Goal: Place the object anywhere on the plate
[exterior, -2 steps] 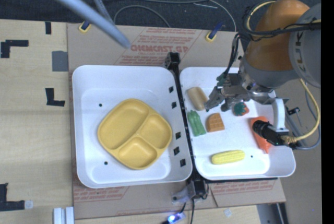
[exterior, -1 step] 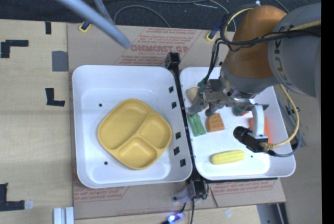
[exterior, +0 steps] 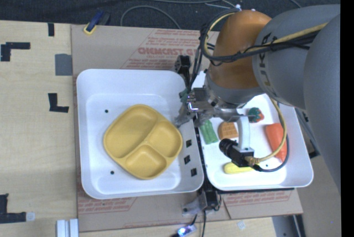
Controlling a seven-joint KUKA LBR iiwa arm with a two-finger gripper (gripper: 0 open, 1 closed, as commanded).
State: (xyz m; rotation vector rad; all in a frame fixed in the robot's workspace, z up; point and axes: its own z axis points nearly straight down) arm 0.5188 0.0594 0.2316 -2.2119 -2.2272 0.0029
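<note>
You have the yellow plate (exterior: 142, 141) lying in the left bin (exterior: 88, 92), its three compartments bare, with the long axis running from about ten o'clock to four o'clock. The arm (exterior: 287, 53) reaches in from the right, and its wrist sits over the seam between the bins, at the right bin's (exterior: 301, 175) upper-left corner. The gripper (exterior: 194, 110) hangs there, hidden under its own hardware, so you cannot tell how it stands.

In the right bin you see a green block (exterior: 208, 132) lying with its long axis roughly eleven to five o'clock, an orange-brown piece (exterior: 227, 130) just beside it, a carrot (exterior: 277, 141) pointing toward six o'clock, and a yellow banana-like piece (exterior: 238, 168) lying nearly three to nine o'clock.
</note>
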